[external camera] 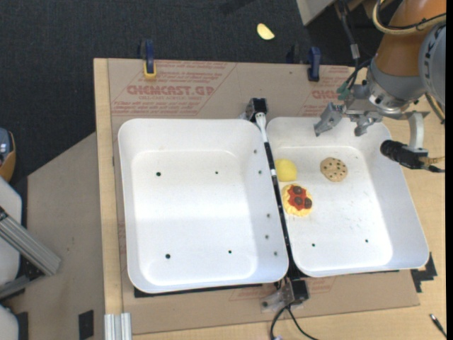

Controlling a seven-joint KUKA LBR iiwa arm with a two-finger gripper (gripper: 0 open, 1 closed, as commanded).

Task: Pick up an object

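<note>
The bench [212, 83] under me is the biggest thing here, a brown board printed with red lettering and held along its far edge by two blue clamps, one to the left [148, 55] and one further right [313, 61]. On it sit two shallow white bins side by side, their inner rims touching down the middle. The left bin [141, 190] has a bare white floor marked with four small dark dots. The right bin [396, 211] carries the three things I could pick.

My arm [410, 34] comes in from the right, grey with the orange band above the wrist, and it hangs over the far right corner of the right bin. My pincer [347, 121] is spread wide, the two grey fingers set well apart with nothing between them. It sits above the bin's far rim, well apart from all three objects, which lie nearer the camera.

Of those, the small pizza toy [298, 200], yellow with red and dark toppings, lies near the bin's left wall, close to the middle of its length. Just beyond it, almost touching, is a yellow ball-like piece [285, 169] beside the same wall. The round tan cookie [333, 169] with dark chips lies to the right of the yellow piece, apart from it, and is the nearest of the three to my fingers.
</note>
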